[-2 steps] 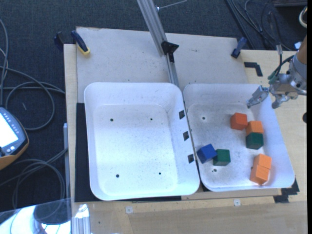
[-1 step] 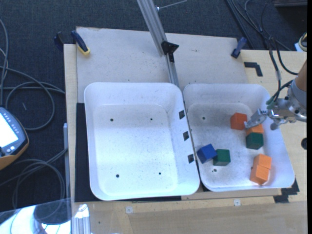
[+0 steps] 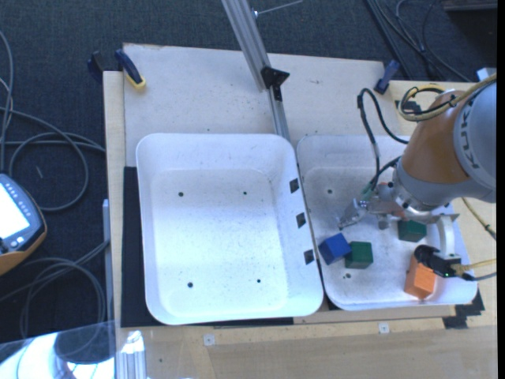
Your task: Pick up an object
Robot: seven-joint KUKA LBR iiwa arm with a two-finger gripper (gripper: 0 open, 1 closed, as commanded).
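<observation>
Hovering at frame right, the pincer point(image 3: 357, 212) is over the right bin point(image 3: 331, 287); grip unclear; blue block point(image 3: 334, 248) sits skewed.

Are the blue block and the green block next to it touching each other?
Cannot tell. In the camera view the blue block and green block sit side by side in the right bin, edges meeting with no plain gap or contact.

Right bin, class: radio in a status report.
Gripper low over right bin, fingers unclear. Blue block, green block, orange block loose. Nothing held.
</observation>
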